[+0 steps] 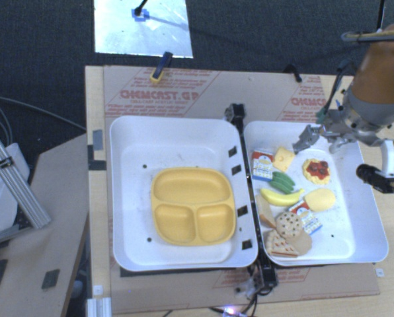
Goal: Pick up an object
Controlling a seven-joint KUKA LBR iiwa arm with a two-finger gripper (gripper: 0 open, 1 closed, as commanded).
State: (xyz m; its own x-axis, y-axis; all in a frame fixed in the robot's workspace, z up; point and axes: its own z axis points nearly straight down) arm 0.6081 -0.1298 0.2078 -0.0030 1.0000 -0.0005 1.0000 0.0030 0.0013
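The right bin holds several toy foods: a red and white carton, a yellow cheese wedge, a round yellow piece with red topping, a green pickle, a banana, a pale yellow lump, a speckled cookie and a toast slice. My gripper hangs over the bin's far edge, just beyond the red-topped piece and right of the cheese. Its fingers stand open with nothing between them.
The left bin carries a yellow divided tray. A black clip strip runs along the seam between the bins. Behind the bench, a shiny metal sheet lies on the dark floor.
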